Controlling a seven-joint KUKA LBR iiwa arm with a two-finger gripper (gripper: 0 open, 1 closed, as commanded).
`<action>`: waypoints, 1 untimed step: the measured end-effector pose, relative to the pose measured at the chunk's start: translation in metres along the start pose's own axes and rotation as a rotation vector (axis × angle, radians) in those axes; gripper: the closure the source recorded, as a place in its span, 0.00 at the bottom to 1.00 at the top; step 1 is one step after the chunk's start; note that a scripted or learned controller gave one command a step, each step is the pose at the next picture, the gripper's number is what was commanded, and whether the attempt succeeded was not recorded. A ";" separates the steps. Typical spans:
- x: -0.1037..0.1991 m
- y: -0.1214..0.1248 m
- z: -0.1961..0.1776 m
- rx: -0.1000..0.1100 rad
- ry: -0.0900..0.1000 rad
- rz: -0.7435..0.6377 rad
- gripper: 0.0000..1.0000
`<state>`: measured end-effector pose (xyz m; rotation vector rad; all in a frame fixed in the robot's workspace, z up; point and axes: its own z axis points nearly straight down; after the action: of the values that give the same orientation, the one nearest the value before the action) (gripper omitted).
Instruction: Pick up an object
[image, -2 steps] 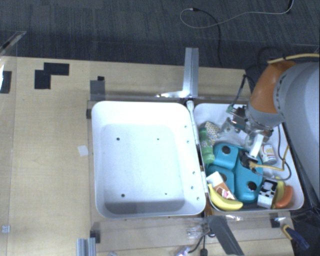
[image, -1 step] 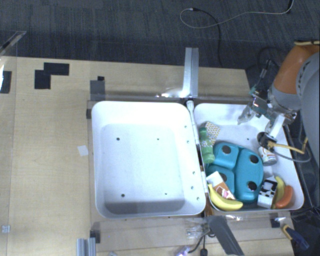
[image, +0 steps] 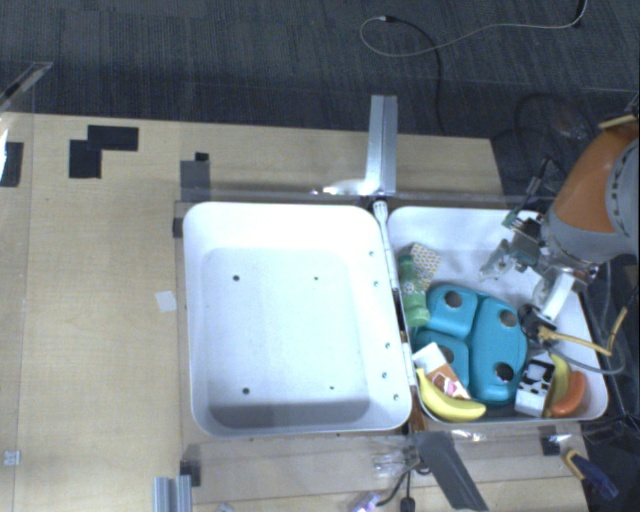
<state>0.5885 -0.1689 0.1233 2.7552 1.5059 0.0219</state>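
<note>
The left bin (image: 280, 320) is a plain white tray. In the right bin (image: 455, 225), objects crowd the lower half: a green item (image: 413, 287) against the left wall at nine o'clock, a patterned packet (image: 424, 260) just above it, large teal plastic pieces with round holes (image: 480, 335) in the middle, a yellow banana (image: 445, 400) at seven o'clock, and a black-and-white box (image: 535, 385) beside an orange-red fruit (image: 568, 398) at five o'clock. No writing is legible. The gripper (image: 525, 262) hangs at two o'clock over bare floor; whether its fingers are spread cannot be told.
</note>
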 end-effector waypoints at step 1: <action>-0.002 0.001 -0.009 -0.001 -0.005 0.000 1.00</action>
<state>0.5880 -0.1710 0.1321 2.7527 1.5046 0.0158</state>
